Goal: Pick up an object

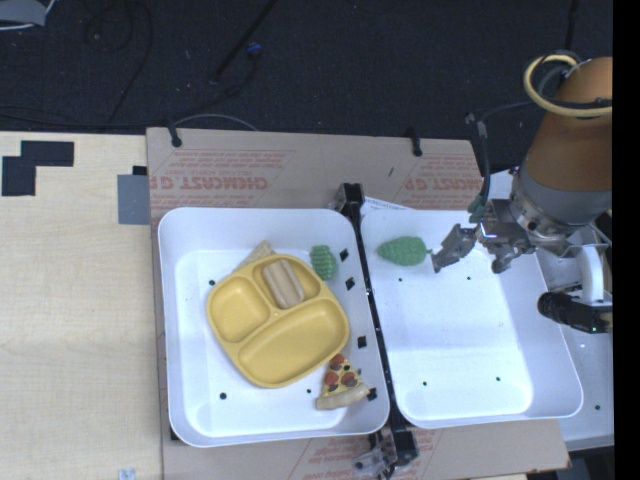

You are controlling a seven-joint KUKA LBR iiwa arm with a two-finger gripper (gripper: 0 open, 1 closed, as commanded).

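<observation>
A green leafy toy [403, 251] lies in the right bin [470, 368] near its far left corner. My gripper [472, 256] hangs just to the right of it, over the far part of that bin. Its two fingers are spread, so it is open, and nothing is between them. The left finger's tip [445, 255] is close beside the green toy, and I cannot tell if it touches. The grey arm with its orange band [575, 133] comes in from the right.
The left bin [190, 368] holds a yellow divided plate [290, 343] with a tan bread piece [283, 283] in one compartment. A small green toy [323, 262] lies by the plate's far edge, and a pizza slice toy [342, 383] by its near edge. A black divider [365, 298] separates the bins.
</observation>
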